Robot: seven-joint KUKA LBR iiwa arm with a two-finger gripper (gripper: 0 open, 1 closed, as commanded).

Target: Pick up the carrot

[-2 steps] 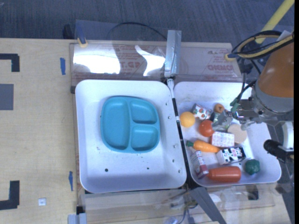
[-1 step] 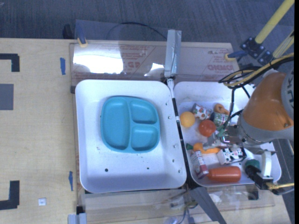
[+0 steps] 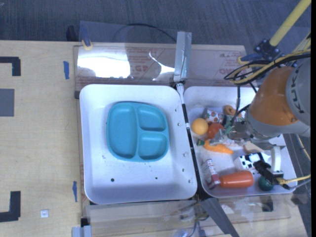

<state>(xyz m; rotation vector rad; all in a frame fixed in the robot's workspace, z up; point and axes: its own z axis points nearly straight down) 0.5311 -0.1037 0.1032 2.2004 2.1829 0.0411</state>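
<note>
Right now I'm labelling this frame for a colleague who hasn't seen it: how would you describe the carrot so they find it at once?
Look in the right-hand white bin, the cluttered one under the arm, not the one holding the blue divided plate. Near its middle, just below the yellow ball, lies the carrot. It is the one slim, tapered orange piece, thinner than the fat orange-red bottle below it.

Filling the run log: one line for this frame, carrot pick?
task: pick carrot | carrot: lying in right bin among clutter | gripper: low, right beside carrot | grasp: not seen | left bin: blue tray
</note>
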